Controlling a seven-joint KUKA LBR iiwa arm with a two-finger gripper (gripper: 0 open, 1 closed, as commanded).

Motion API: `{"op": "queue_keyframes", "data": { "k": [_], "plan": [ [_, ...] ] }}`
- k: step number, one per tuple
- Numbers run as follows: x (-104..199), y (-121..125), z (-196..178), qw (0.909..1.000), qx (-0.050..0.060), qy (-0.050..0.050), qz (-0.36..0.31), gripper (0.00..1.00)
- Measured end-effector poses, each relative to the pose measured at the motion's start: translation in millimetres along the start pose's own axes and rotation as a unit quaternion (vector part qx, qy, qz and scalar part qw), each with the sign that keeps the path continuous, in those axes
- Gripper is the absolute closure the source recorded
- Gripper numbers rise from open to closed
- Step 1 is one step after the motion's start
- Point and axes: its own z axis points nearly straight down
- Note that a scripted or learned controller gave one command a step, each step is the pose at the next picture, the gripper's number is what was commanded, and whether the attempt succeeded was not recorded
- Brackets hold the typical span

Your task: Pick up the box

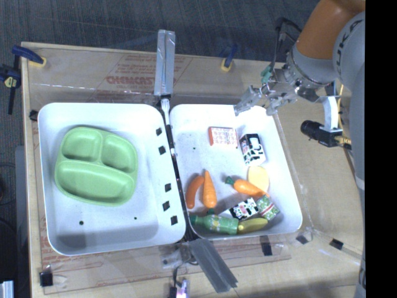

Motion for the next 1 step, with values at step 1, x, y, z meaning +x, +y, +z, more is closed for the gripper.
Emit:
{"op": "queue_keyframes", "data": {
  "k": [1],
  "plan": [
    [3.0, 26.3, 121.3, 0.9984, 0.000, 0.000, -0.056, 0.00]
  ]
}}
